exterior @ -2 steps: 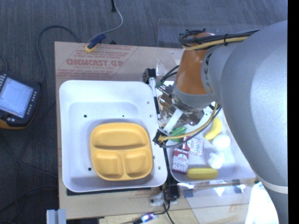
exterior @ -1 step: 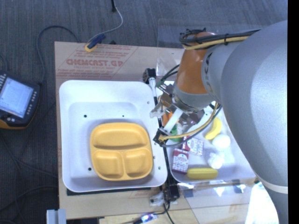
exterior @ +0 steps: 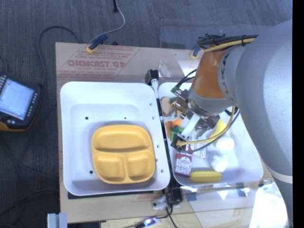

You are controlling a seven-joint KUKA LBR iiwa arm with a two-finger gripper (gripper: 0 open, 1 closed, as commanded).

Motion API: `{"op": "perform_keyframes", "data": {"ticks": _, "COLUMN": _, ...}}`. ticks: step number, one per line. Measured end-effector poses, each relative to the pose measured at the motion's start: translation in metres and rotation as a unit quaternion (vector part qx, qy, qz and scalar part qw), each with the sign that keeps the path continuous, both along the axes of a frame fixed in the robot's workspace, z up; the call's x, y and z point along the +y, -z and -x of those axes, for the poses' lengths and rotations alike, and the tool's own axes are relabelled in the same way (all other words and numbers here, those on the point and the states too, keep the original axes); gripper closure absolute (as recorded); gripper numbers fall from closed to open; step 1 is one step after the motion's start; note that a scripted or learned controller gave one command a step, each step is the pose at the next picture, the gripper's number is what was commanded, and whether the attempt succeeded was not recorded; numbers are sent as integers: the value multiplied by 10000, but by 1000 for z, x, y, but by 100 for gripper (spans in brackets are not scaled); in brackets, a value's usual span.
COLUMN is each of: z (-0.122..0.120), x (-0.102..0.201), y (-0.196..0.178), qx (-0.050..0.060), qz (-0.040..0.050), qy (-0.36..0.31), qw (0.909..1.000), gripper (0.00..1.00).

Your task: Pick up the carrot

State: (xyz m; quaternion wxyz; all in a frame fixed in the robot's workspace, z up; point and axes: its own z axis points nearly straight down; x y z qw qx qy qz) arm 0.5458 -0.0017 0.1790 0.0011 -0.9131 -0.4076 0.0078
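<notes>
The carrot (exterior: 176, 122) shows as a small orange piece at the left side of the right bin (exterior: 247, 167), mostly covered by the wrist. A green bit (exterior: 174, 132) lies just below it. My gripper (exterior: 184, 125) reaches down into the bin's left part, right over the carrot and touching or nearly touching it. The grey arm with its orange band (exterior: 209, 77) hides the bin's upper middle. Nothing in this view shows the carrot lifted off the bin floor.
A yellow compartment tray (exterior: 123, 153) sits in the left bin (exterior: 76, 108). The right bin also holds a red packet (exterior: 183, 164), a yellow oblong item (exterior: 205, 176), two white items (exterior: 222, 154) and a yellow piece (exterior: 219, 126). A tablet (exterior: 16, 101) lies on the floor at left.
</notes>
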Motion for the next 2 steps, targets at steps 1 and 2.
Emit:
{"op": "perform_keyframes", "data": {"ticks": 1, "z": 0, "x": 2, "y": 0, "qx": -5, "qz": -9, "qy": -15, "qw": 10000, "gripper": 0}}
{"op": "perform_keyframes", "data": {"ticks": 2, "z": 0, "x": 2, "y": 0, "qx": -5, "qz": -9, "qy": -15, "qw": 10000, "gripper": 0}}
